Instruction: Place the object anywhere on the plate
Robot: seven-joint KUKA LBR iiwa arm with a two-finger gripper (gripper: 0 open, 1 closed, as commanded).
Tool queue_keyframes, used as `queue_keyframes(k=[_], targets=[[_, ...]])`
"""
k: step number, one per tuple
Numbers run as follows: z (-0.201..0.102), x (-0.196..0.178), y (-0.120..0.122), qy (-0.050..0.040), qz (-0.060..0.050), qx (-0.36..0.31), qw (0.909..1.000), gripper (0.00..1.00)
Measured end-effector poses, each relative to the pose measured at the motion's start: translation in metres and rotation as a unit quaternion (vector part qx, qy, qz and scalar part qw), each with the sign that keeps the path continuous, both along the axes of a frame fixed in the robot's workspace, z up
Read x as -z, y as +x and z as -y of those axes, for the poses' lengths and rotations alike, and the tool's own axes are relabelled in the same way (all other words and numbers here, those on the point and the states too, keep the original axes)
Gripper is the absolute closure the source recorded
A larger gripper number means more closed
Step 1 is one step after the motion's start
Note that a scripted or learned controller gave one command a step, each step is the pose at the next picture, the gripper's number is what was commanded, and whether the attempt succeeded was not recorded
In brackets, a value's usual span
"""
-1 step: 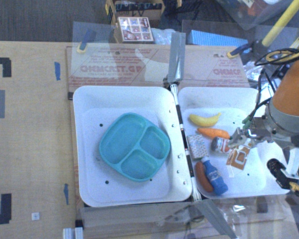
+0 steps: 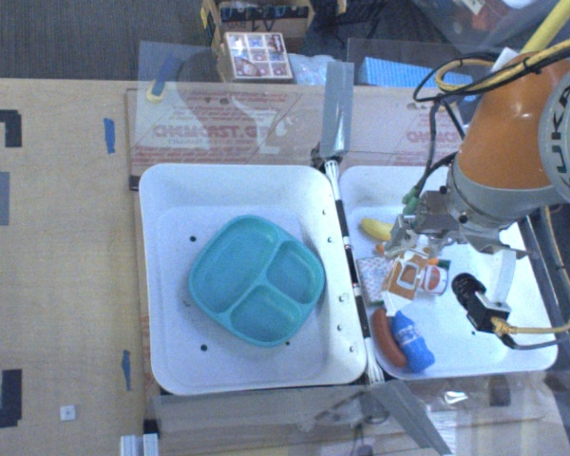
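A: The object could be any of the things in the right bin (image 2: 532, 335). A small orange and white packet (image 2: 416, 276) lies near the middle of that bin. A yellow banana (image 2: 376, 227) lies at about ten o'clock from the packet.

B: What else is close by?

A: A patterned square packet (image 2: 372, 275) touches the orange one at nine o'clock. At about six o'clock lie a red sausage shape (image 2: 388, 338) and a blue toy (image 2: 412, 343), side by side.

B: Where is the gripper (image 2: 410, 238)?

A: It hangs over the orange packet, at twelve o'clock from it. I cannot tell how it is set, or whether it has hold of anything.

B: And the plate (image 2: 256, 279)?

A: The teal plate with three parts sits in the left bin (image 2: 171, 193), at nine o'clock, well apart from the packet. Nothing lies on it.
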State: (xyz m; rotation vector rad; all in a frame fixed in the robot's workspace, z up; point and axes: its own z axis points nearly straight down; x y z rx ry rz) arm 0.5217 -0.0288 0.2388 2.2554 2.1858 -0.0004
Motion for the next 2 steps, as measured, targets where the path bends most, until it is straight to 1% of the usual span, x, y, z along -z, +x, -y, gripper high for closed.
queue_keyframes(k=[1, 2], targets=[[-0.065, 0.039, 0.027, 0.0006, -0.002, -0.085, 0.9964, 1.00], [-0.122, 0.082, 0.039, 0.0004, -0.002, -0.117, 0.9931, 1.00]])
